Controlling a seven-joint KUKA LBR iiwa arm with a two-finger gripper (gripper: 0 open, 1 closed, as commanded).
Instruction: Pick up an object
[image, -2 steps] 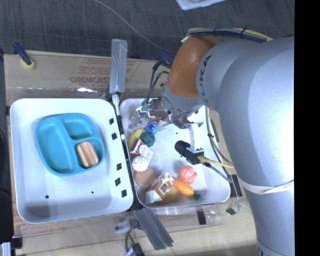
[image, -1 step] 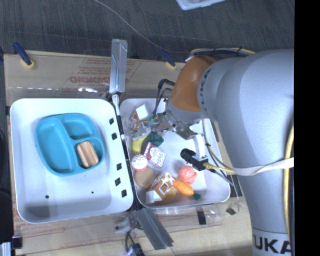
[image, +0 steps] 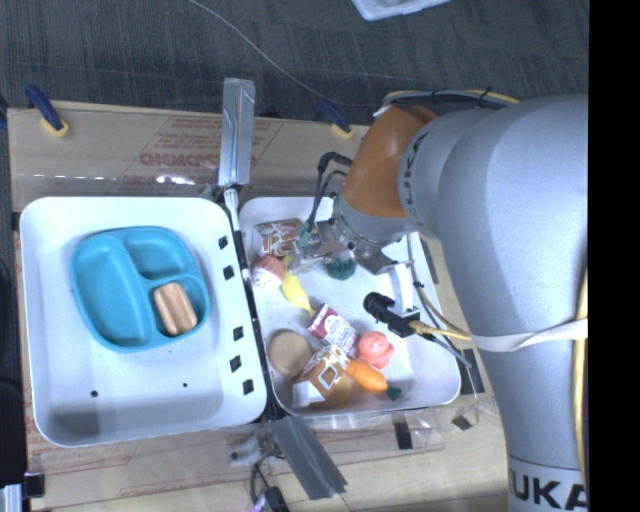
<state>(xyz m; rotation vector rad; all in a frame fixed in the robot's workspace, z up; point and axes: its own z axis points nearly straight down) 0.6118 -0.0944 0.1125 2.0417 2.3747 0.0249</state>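
Camera view: gripper (image: 318, 243) low in right bin (image: 437, 372), grip state impossible to tell; banana (image: 294, 291) just below, among toy food; probably light, stiff, slick; best pinched across middle.

Two bins side by side on bench. Left bin (image: 60, 400) holds divided plate (image: 110, 300) in its left half; bread roll (image: 175, 308) in plate's lower right compartment. Right bin (image: 440, 385) crowded: food packet (image: 277, 238) at far end, banana (image: 295, 291) just below it, round bun (image: 289, 352) near front left, carton (image: 325, 372) beside bun, carrot (image: 366, 377) right of carton, peach (image: 375, 347) just behind carrot. Arm (image: 480, 200) reaches in from right over far end of right bin.
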